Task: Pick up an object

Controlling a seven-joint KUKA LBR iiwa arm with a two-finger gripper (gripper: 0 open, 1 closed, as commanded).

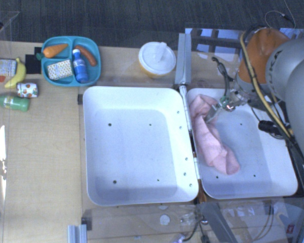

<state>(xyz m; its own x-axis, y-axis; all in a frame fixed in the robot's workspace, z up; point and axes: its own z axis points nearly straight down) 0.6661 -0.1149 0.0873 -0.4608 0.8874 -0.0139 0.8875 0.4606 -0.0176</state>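
- Pink cloth (210, 138) lies crumpled along the left side of the right bin (273, 178), its upper end touching my gripper (213, 114).
- No labels are readable; my grip state I cannot tell.

A pale pink cloth (211, 134) is lying along the left edge of the right white bin (273, 181). The left bin (137, 186) is showing plain white with small dark dots. At the bench's (40, 176) far left corner, a blue divided plate (92, 52) is holding an orange carrot (55, 50) and a blue bottle (80, 67). A yellow banana (17, 74) is lying nearby. The arm (289, 65) is showing grey with an orange band (263, 47).
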